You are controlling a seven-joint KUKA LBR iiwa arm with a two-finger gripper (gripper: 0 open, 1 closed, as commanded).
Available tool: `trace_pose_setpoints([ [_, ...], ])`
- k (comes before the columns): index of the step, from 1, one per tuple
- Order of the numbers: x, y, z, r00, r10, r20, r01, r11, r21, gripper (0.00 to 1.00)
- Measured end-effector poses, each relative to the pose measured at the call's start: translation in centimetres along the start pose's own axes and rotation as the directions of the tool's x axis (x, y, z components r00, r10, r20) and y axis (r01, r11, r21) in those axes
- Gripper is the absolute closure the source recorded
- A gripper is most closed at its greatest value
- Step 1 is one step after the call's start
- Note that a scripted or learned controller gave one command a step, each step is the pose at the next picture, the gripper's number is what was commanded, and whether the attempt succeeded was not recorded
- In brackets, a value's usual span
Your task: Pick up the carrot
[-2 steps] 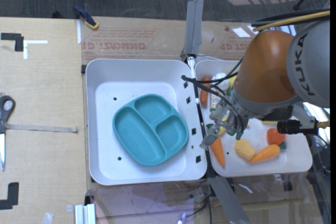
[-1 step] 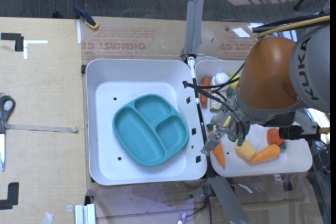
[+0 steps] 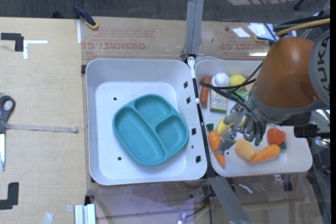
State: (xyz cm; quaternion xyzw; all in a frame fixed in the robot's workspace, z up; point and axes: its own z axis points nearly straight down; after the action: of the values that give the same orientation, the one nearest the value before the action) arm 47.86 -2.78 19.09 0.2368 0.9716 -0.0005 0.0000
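Pale wooden surface (image 3: 42,113) with two white bins side by side, and the left bin (image 3: 94,113) carries a teal divided plate (image 3: 151,129). Over in the right bin (image 3: 299,160), the arm's claw (image 3: 231,136) hangs low among the toy food; whether it is open or closed, nobody can tell from here. The carrot (image 3: 266,153) lies near the front wall, just right of the claw, beside a yellow corn piece (image 3: 244,150) and a red pepper (image 3: 276,136).
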Motion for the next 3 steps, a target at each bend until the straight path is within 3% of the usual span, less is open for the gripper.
trace_pose_setpoints([
  [1,1.2,2.5,0.0,0.992,0.129,0.002,-0.129,0.992,-0.001,0.0],
  [2,2.1,4.1,0.0,0.768,0.64,0.001,-0.64,0.768,0.001,0.0],
  [3,-0.5,-1.1,0.1,0.726,0.688,0.0,-0.688,0.726,0.002,0.0],
])
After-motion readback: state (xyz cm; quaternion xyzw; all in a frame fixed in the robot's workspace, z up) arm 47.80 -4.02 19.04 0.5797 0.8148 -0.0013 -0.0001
